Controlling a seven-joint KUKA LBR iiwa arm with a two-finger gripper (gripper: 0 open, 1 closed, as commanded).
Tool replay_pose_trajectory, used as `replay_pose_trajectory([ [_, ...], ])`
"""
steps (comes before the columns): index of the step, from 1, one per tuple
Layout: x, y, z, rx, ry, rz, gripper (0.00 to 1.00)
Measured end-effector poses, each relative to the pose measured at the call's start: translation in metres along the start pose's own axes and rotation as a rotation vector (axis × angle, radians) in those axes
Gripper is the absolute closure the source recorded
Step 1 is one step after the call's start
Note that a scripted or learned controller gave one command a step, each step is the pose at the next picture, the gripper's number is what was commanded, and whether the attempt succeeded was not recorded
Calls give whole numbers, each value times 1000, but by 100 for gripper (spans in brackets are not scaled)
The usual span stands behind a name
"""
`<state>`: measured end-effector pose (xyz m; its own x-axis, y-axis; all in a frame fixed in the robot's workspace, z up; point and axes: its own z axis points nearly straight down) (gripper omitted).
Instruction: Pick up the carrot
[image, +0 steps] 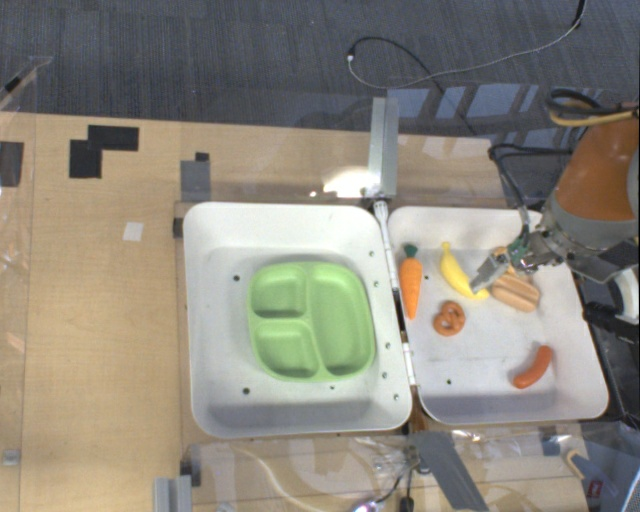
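Carrot (410, 287) beside bin wall; banana (456, 272), pretzel (449, 319) near.

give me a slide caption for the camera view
Pincer hovers by the banana, carrot untouched at right bin's left edge.

Carrot (410, 285): small orange toy with a green leafy top, lying flat on the floor of the right-hand white bin (520, 405). It sits at the bin's left side, just beside the wall that divides the two bins. Long axis runs roughly up and down in the view, green top toward the far edge, pointed tip toward the near edge. Nothing touching it; lies free, clear of neighbours.
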<state>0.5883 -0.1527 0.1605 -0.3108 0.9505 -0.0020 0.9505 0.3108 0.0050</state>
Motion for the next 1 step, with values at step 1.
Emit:
replay_pose_trajectory([
  [1, 23, -26, -11, 0, 0, -147, 0],
])
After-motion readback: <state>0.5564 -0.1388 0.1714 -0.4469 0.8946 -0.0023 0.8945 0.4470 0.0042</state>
